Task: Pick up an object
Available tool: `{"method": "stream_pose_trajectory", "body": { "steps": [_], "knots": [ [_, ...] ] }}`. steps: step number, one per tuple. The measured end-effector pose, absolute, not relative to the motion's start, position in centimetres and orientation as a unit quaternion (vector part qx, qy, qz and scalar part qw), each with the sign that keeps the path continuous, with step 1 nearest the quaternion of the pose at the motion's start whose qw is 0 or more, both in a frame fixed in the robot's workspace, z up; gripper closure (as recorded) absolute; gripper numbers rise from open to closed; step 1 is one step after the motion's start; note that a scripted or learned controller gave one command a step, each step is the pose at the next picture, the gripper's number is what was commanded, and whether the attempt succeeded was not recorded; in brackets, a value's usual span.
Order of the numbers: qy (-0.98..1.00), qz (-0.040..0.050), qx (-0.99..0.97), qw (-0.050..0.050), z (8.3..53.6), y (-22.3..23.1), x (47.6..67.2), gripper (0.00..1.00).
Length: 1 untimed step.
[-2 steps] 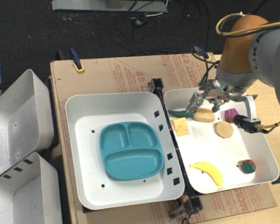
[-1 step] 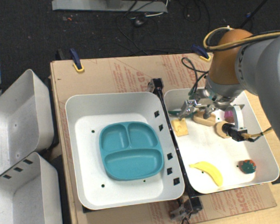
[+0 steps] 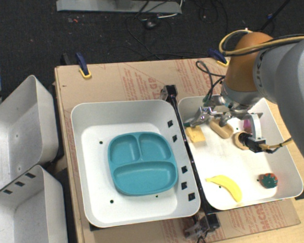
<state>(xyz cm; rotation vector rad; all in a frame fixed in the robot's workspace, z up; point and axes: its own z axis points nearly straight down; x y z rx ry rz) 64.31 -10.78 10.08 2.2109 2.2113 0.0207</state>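
Hard to tell whether the tool (image 3: 210,114) is spread or pressed together: metal parts sit low in the right bin (image 3: 283,186) under the grey wrist, tangled with cables, and nothing reads clearly as pinched. No object plainly between its tips, so no hold to claim.

Closest candidates lie right at the tool. Just below and to the left of it in the camera view, a tan block (image 3: 196,136), squarish, flat on the bin floor, near the divider between bins. Just below and to the right, a tan cylinder (image 3: 220,129), long axis running diagonally from upper left to lower right, one end almost under the metal parts. Either appears within a short drop; cannot tell whether either is touched.

Farther below the tool, well apart, a yellow banana (image 3: 226,186), long axis slanting down to the right, curved. Farther still toward the lower right corner, a small red and green piece (image 3: 268,180).

Off to the tool's left, across the divider, the left bin (image 3: 90,202) with a teal divided plate (image 3: 142,163).

Judging from this, grasp not yet made; next move likely hinges on aligning across the cylinder's short side, or centring on the block.
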Motion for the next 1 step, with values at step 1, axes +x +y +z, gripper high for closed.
{"method": "stream_pose_trajectory", "body": {
  "steps": [1],
  "knots": [
    [0.707, 0.0057, 0.707, 0.007, 10.98, -10.76, 64.24, 1.0]
  ]
}}
